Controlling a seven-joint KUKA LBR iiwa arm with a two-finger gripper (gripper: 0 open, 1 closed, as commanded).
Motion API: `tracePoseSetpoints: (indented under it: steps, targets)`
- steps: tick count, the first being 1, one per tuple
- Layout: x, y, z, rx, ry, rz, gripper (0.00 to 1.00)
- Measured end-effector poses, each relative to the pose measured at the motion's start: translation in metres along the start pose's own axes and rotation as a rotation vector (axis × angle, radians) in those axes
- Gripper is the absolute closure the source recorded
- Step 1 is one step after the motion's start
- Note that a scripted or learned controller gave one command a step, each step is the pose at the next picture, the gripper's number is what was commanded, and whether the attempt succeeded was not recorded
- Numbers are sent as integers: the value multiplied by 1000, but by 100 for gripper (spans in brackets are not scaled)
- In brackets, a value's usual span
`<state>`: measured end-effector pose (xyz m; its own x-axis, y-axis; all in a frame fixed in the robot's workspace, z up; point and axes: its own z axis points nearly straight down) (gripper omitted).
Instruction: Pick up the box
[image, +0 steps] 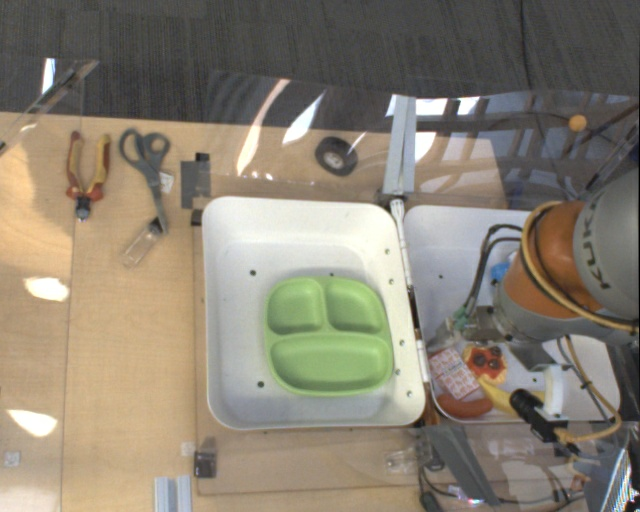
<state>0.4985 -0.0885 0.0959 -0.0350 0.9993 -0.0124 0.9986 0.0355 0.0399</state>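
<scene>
The box (450, 372), small with a red and white printed face, lies at the front left of the right bin (440, 250), close to the wall between the bins. My gripper (487, 335) hangs under the grey and orange wrist (560, 285), just above and to the right of the box. The wrist and cables hide most of it. I see nothing held in it.
Beside the box lie a red toy (488, 358), a yellow piece (490, 386) and a brown-red round object (462, 406). A green divided plate (328, 335) sits in the left bin (230, 300). Scissors (150, 170), pliers (85, 172) and a tape roll (337, 154) lie on the bench.
</scene>
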Motion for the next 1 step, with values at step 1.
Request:
tracePoseSetpoints:
  steps: [1]
  targets:
    - [-4, -1, 1, 5, 5, 150, 0]
